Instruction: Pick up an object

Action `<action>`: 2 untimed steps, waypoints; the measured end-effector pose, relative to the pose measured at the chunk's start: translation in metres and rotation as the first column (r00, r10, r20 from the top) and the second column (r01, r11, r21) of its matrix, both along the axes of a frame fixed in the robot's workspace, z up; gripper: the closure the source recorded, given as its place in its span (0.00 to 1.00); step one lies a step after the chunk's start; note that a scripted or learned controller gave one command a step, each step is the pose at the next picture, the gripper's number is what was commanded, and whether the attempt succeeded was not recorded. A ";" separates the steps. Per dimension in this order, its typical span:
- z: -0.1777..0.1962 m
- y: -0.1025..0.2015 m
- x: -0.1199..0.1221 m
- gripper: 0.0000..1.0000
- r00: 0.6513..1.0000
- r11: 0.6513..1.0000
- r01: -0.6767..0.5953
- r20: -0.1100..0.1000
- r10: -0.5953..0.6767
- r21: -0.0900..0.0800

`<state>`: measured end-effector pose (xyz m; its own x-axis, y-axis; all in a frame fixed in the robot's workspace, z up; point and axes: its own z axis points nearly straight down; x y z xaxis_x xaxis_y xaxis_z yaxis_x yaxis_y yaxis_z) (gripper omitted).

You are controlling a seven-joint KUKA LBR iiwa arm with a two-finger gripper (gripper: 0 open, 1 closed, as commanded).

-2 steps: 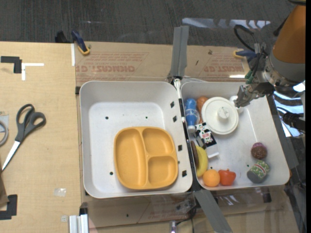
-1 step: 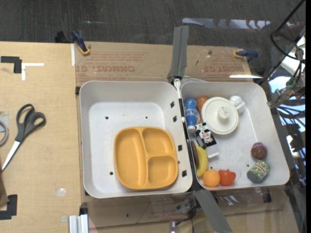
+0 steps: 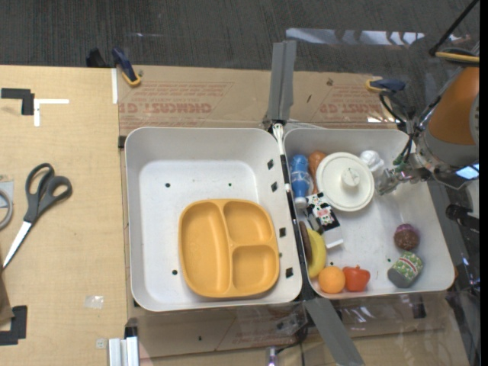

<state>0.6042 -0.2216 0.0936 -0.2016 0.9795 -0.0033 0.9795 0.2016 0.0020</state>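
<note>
The right bin [image 3: 427, 204] holds several objects. A white round lid [image 3: 347, 180] lies near its far side, with a blue bottle [image 3: 299, 175] and an orange item [image 3: 316, 161] to its left. A black-and-white toy [image 3: 322, 212], a banana [image 3: 315, 250], an orange [image 3: 331, 279] and a red fruit [image 3: 356, 277] sit along the left and near sides. A dark purple ball [image 3: 406, 236] and a green patterned object [image 3: 405, 269] lie at the near right. My gripper [image 3: 393, 175] hangs low over the bin's far right, just right of the lid and beside a small clear item [image 3: 371, 159].
The left bin [image 3: 152, 174] holds a yellow divided tray [image 3: 229, 246]. Scissors [image 3: 38, 197] lie on the bench at far left. A grey divider post [image 3: 280, 82] rises between the bins at the back. Cables run by the arm's orange band [image 3: 457, 105].
</note>
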 end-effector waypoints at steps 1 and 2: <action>0.161 0.001 0.018 1.00 0.988 0.988 -0.152 0.000 0.152 0.000; 0.020 -0.002 0.043 1.00 0.996 0.996 -0.089 0.002 0.089 -0.002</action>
